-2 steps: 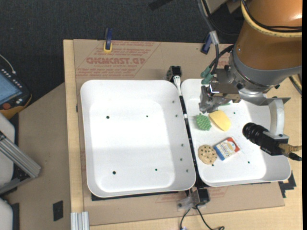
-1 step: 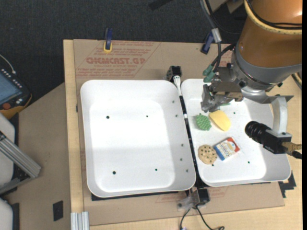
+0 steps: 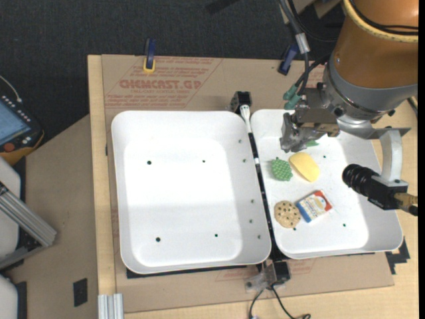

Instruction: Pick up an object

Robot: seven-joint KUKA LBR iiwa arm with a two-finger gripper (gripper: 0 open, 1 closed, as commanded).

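Over the right bin (image 3: pixel 358 241), the gripper (image 3: pixel 292 143) hangs just above the yellow object (image 3: pixel 305 167), seemingly apart from it; grip unreadable

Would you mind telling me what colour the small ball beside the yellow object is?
Green, with a dotted or meshed texture; the ball shows in the camera view, in the right bin.

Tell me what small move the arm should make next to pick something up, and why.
Probably lower straight down a little. The gripper hangs in the right bin, just above the green ball and the yellow piece, with nothing between its fingers. Those two lie nearest, so a short drop seems the likeliest way to a grasp.
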